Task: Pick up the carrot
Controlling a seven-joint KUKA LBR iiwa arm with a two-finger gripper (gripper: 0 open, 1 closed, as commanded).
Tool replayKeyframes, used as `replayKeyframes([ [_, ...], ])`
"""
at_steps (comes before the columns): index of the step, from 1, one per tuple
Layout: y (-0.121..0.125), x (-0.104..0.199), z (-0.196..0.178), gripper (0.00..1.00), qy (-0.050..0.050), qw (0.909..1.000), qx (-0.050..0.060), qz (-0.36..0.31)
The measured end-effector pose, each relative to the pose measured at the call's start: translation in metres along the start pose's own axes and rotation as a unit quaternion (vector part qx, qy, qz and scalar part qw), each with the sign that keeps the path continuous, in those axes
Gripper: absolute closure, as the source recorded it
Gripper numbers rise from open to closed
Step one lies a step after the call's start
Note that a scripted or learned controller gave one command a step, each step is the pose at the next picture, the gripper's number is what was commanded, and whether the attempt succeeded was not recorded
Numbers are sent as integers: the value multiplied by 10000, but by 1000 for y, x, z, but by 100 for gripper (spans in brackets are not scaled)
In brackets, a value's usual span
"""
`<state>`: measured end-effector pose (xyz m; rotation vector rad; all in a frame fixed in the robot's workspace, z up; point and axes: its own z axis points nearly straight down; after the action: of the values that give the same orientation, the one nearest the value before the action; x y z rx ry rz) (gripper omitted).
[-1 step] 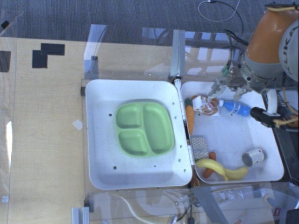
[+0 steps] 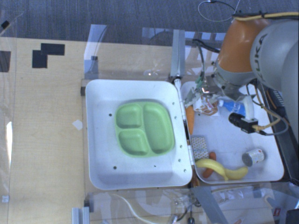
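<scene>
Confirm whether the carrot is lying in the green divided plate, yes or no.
No, the carrot lies in the right bin against its left wall, while the green divided plate sits in the left bin.

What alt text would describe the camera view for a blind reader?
The grey arm reaches into the right bin, its gripper above the carrot by the bin's left wall. The left bin holds a green divided tray.
</scene>
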<state>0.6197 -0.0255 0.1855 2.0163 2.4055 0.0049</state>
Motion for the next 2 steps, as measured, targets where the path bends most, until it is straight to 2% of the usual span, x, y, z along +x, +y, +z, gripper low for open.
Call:
replayKeyframes([
  [1, -72, -40, 0, 0, -4, 9986, -4, 535],
  [2, -45, -6, 0, 0, -2, 9958, -3, 913],
])
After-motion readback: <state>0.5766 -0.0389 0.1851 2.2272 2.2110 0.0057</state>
